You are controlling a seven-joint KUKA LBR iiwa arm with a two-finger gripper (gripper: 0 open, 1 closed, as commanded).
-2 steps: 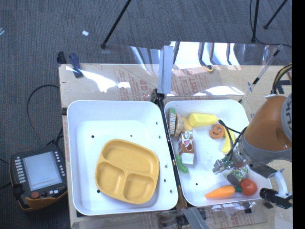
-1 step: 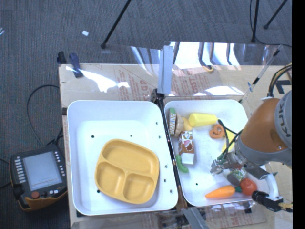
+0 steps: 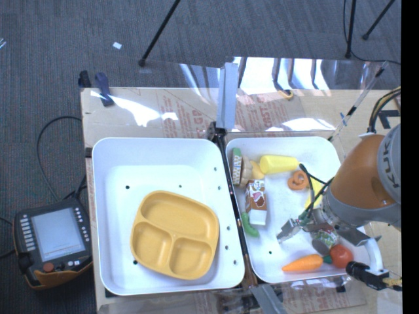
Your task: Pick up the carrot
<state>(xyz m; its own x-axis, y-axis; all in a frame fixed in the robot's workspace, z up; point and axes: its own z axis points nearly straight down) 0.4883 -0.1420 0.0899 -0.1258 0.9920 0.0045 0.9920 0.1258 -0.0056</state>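
The carrot (image 3: 303, 263), orange with a green tip, lies on its side near the front edge of the right bin (image 3: 278, 260). My gripper (image 3: 306, 237) hangs just above and behind it, under the orange wrist band. Its two grey fingers stand apart, open, with nothing between them. One fingertip (image 3: 287, 231) points to the carrot's left and the other sits near a red tomato (image 3: 340, 256), which touches the carrot's green end.
The right bin also holds a yellow piece (image 3: 278, 163), an orange ring (image 3: 298, 181), a brown-and-white packet (image 3: 256, 202) and green pieces (image 3: 236, 158) along its left wall. A yellow divided tray (image 3: 175, 234) lies in the left bin (image 3: 118, 169).
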